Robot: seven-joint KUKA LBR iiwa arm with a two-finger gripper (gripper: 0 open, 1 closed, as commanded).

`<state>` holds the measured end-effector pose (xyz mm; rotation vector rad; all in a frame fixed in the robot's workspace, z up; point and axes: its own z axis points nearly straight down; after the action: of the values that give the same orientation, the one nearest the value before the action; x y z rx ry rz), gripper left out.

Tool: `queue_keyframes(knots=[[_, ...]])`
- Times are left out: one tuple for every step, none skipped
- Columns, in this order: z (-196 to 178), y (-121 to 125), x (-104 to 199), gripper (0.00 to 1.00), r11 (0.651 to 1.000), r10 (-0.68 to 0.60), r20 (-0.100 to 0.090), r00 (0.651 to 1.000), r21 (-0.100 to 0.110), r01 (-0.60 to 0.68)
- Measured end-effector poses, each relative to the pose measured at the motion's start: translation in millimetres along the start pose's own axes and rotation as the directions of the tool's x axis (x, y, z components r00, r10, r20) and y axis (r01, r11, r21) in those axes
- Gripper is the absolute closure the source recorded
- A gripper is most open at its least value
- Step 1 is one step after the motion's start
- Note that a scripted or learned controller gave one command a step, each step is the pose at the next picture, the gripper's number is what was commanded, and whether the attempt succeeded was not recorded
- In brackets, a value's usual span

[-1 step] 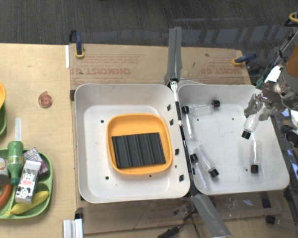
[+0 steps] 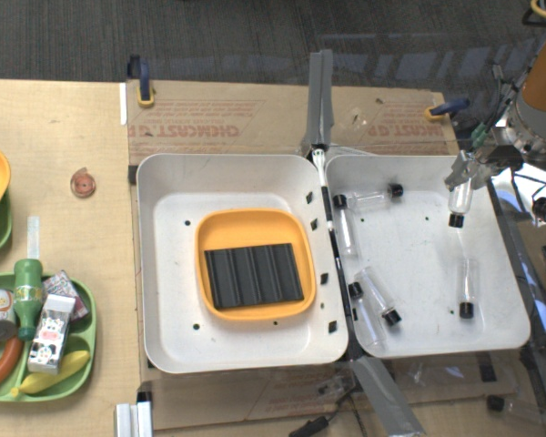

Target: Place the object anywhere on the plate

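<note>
- Left bin (image 2: 164,244): I see the yellow plate (image 2: 255,230) lying flat at centre, carrying a dark ribbed insert (image 2: 254,274); it looks ready as the drop target.
- Right bin (image 2: 510,326): clear black-capped tubes (image 2: 375,299) lie scattered.
- Gripper (image 2: 462,185) hangs at that bin's upper right, jaws clamped on one tube (image 2: 456,209), which dangles upright, well apart from the plate.

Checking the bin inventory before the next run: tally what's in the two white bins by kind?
Orange plate: 1
Black ribbed block: 1
Clear tubes with black caps: 6, counted by caps; those along the right bin's left wall are hard to separate
Total: 8
</note>
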<state>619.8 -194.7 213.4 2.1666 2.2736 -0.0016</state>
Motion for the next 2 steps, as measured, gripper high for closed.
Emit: queue_keyframes(knots=[[9.4, 38.0, 20.5, 1.00, 0.985, -0.171, 0.001, 0.985, -0.001, 0.171], [4.8, 40.8, 27.0, 1.00, 0.950, -0.311, 0.001, 0.950, -0.001, 0.311]])
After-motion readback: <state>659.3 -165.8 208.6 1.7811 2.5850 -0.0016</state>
